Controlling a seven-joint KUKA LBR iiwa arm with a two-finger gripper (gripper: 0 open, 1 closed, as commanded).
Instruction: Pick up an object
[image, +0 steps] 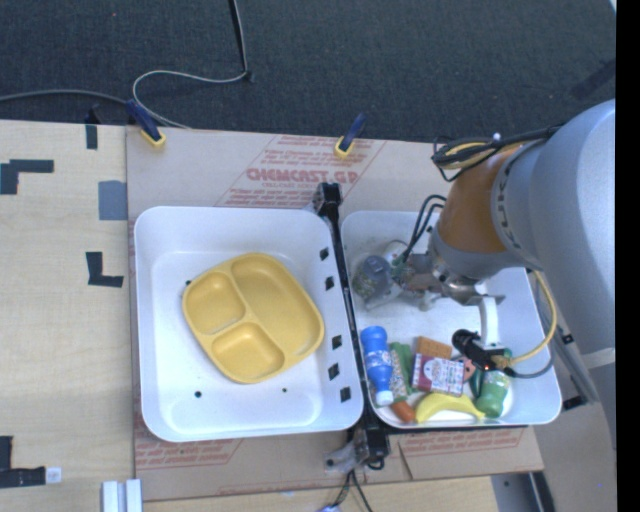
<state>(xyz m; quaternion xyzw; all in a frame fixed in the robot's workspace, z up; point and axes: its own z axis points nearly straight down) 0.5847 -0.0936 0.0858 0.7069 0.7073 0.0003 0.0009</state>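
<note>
My gripper (377, 277) reaches down into the upper left part of the right bin (530, 300), close to the divider between the two bins. It looks grey and blurred against the white floor. Several small items lie in a heap along that bin's front edge: a blue bottle (376, 362) with a white cap, a red and white packet (440, 374), a yellow banana (447, 407), a green pepper (493, 394) and a small orange carrot (402, 410). The gripper is above and left of the heap, apart from it.
A yellow divided plate (254, 316) lies in the middle of the left bin (170, 400). The grey arm with its orange band (480, 205) and cables covers the right bin's upper right part. Yellow clamps (350, 135) hold the cardboard behind the bins.
</note>
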